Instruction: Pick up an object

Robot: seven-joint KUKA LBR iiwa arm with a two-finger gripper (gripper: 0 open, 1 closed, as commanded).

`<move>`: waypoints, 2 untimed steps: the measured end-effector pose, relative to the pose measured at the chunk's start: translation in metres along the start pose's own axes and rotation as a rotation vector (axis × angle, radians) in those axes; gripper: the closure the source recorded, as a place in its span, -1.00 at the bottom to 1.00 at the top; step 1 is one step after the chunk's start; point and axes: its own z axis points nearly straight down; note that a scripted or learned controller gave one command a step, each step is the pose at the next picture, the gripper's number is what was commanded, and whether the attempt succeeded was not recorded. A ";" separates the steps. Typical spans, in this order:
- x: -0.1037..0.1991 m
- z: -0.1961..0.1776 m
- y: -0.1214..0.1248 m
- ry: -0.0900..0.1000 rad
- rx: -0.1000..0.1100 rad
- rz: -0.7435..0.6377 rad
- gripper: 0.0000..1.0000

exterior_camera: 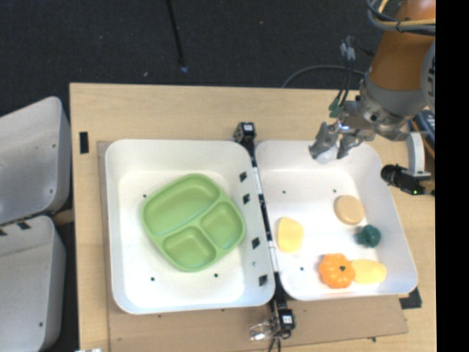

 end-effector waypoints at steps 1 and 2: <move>0.050 -0.002 -0.013 0.001 0.000 0.000 1.00; 0.095 0.006 -0.015 -0.001 0.001 0.001 1.00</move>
